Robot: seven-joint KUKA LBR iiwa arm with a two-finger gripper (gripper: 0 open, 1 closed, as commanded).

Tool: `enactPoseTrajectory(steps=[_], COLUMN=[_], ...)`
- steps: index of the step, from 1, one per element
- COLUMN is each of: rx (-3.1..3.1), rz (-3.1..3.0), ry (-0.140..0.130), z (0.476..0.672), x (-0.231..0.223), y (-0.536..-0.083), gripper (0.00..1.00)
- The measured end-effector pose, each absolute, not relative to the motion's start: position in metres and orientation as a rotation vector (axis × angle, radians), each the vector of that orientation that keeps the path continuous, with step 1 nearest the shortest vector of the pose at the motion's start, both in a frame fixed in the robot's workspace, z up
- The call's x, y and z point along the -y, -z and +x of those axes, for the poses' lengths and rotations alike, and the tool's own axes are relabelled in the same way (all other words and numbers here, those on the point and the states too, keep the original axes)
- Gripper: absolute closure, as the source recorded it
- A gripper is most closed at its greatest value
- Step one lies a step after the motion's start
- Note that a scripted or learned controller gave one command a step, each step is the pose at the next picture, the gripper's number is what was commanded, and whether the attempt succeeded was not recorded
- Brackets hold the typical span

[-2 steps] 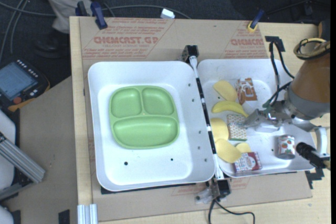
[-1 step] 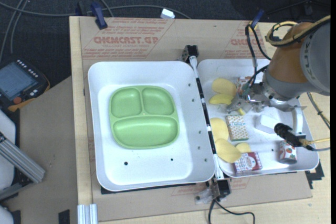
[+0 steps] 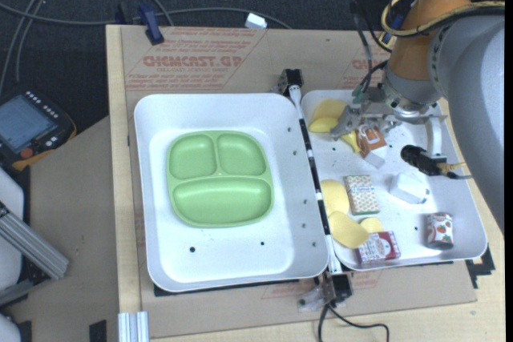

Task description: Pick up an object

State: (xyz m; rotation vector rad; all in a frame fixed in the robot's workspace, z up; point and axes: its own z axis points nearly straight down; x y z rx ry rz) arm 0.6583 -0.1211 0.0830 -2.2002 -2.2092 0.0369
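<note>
Two white bins sit side by side on a brown bench [image 3: 200,60], the left bin [image 3: 152,172] and the right bin [image 3: 469,208] touching along their inner rims. The grey arm [image 3: 473,68] reaches in from the right, its orange band above the far end of the right bin. A green divided plate [image 3: 219,178] lies flat in the middle of the left bin. In the right bin, two yellow pieces [image 3: 341,214] lie against the inner wall near the front, overlapping. Another yellow piece [image 3: 325,116] lies at the far inner corner. A red-and-white packet [image 3: 378,247] lies at the front, just beside the front yellow pieces. A checkered packet [image 3: 361,194] lies mid-bin, touching them. A red-and-white carton [image 3: 438,230] stands near the outer front corner, and a white block [image 3: 409,189] lies well apart from it towards the middle. The orange packet [image 3: 372,142] lies at the far end, directly under the gripper [image 3: 365,120]. I cannot tell whether the gripper is released, clenched or grasping the packet.
</note>
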Motion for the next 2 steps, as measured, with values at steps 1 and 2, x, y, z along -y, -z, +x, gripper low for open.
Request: enactPoseTrajectory(steps=[1, 2], rx=[2.212, 2.222], rz=[-2.194, -2.219], ry=[-0.045, 0.000], z=[0.658, 0.587], x=[0.121, 0.067], y=[-0.093, -0.185], gripper=[1.00, 1.00])
